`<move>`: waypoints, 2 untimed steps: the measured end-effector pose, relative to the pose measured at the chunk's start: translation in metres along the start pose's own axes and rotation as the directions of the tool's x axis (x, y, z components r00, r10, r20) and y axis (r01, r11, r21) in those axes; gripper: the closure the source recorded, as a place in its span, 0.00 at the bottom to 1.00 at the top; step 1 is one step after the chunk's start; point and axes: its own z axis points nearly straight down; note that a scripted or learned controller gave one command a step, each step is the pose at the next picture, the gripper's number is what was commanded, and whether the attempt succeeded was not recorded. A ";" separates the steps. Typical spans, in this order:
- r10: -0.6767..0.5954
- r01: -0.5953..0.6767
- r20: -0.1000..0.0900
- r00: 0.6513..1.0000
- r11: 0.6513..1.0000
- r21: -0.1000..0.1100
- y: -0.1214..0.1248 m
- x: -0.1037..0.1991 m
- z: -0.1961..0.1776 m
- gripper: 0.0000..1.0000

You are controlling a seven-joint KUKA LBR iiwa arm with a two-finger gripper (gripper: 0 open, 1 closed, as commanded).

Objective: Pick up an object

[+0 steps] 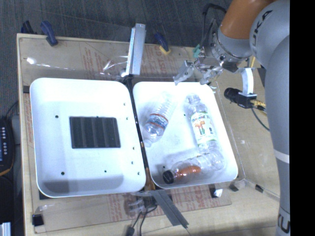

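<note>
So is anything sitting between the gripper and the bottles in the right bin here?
Nothing visible does. The gripper hangs over the far rim of the right bin, and the three clear plastic bottles lie uncovered in it: one with a blue label, one with a white label, one with a black cap.

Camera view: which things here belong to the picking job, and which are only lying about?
For the job:
- gripper, above the right bin's far rim
- blue-label bottle
- white-label bottle
- black-capped bottle
- right bin, holding all three bottles

Lying about:
- left bin
- dark ribbed panel in it
- blue clamps
</note>
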 end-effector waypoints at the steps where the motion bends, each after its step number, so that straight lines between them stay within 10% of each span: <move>1: -0.071 0.071 0.000 0.997 0.997 -0.001 0.009 -0.045 0.105 0.00; 2: -0.103 0.103 0.000 0.995 0.995 0.001 -0.030 0.029 0.179 0.00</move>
